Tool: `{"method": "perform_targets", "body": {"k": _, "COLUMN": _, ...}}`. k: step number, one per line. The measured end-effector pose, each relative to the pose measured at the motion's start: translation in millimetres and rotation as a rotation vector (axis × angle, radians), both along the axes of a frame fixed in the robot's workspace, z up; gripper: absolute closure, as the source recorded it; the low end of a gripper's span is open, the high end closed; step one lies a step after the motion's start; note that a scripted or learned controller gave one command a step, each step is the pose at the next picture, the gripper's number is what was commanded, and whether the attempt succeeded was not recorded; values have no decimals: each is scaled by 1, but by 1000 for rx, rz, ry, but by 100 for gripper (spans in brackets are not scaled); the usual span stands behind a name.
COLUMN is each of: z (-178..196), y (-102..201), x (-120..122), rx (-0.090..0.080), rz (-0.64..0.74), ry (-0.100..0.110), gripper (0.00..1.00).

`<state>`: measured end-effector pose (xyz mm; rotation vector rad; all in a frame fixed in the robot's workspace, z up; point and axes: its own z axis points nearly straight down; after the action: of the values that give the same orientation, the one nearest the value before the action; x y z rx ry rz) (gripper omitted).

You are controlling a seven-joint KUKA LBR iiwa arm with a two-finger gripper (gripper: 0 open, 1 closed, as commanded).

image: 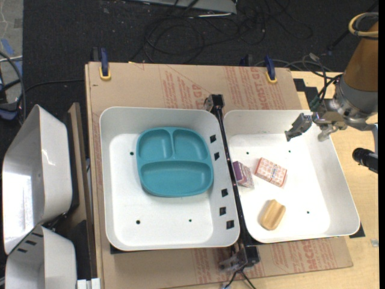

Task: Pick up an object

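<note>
Hovering fingers (311, 127) near right bin's (337, 179) far rim

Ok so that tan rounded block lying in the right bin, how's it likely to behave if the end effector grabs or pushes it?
The tan rounded oblong block looks small and soft-edged, maybe foam or a toy bread, so probably light and slightly squashy. It lies flat on the right white bin, so tipping seems unlikely. Its curved sides might let it slide or turn aside when pushed across the smooth floor.
</note>
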<state>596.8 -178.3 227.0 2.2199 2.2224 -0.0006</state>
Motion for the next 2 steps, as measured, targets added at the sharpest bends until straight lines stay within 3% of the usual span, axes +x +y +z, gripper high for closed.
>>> {"method": "perform_targets", "body": {"k": 1, "z": 0, "y": 0, "x": 0, "rx": 0, "rz": 0, "ry": 0, "gripper": 0}}
{"method": "perform_targets", "body": {"k": 2, "z": -55, "y": -5, "x": 8, "rx": 1, "rz": -2, "ry": 5, "gripper": 0}}
